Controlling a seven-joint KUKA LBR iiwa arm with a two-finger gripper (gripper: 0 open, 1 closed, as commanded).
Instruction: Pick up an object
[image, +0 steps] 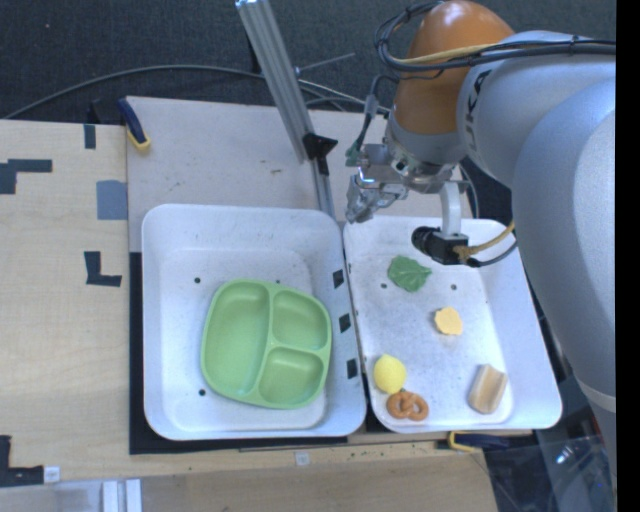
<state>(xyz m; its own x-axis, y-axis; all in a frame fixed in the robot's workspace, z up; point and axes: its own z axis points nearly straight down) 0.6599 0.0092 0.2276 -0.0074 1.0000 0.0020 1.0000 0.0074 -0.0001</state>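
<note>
Five small things lie in the right bin (520, 400): nearest, a pretzel (407, 405), a yellow lemon (389, 374) and a tan bread piece (487, 388); farther back an orange-yellow chunk (448, 321), then a green leaf (408, 273). Beside them, a green divided plate (266, 343) fills the left bin (170, 300). Farthest off, the gripper (360, 208) hangs over the right bin's back-left corner, grasping nothing I can see.

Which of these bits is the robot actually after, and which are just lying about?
For the job (any could be picked up):
green leaf
yellow chip
lemon
pretzel
bread piece
gripper, hovering at the right bin's top left corner

Just lying about:
green divided plate
blue-yellow clamp
</note>
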